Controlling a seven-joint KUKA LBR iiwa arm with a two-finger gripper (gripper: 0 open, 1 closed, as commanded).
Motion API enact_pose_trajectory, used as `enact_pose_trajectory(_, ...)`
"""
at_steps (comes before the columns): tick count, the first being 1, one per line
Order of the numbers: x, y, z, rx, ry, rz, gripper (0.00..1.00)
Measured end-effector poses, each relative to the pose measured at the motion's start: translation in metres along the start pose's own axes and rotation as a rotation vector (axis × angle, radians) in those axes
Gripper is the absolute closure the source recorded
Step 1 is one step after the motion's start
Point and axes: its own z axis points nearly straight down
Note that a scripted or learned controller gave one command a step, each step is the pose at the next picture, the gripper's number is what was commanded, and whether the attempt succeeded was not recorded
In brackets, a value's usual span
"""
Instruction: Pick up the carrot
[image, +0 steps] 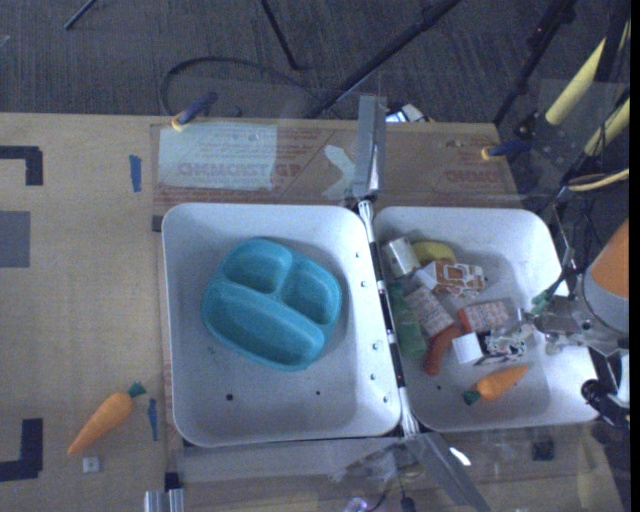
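A small orange carrot (499, 382) with a green top lies in the right bin (530, 225), near its front wall. My gripper (524, 333) reaches in from the right and hovers just above and behind this carrot, among the packed items. A second, larger carrot (100, 420) lies on the bench outside the bins, at the front left.
A blue divided plate (272, 300) sits in the left bin (200, 240). The right bin holds several items: a yellow banana (433, 248), small printed boxes (455, 277), a red-brown sausage (439, 351) and a green packet (407, 325). The arm's orange band (612, 262) hangs over the right bin's right rim.
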Motion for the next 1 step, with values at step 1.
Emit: enact_pose_trajectory(1,0.0352,-0.0085,-0.0010,-0.027,-0.034,0.096,0.00)
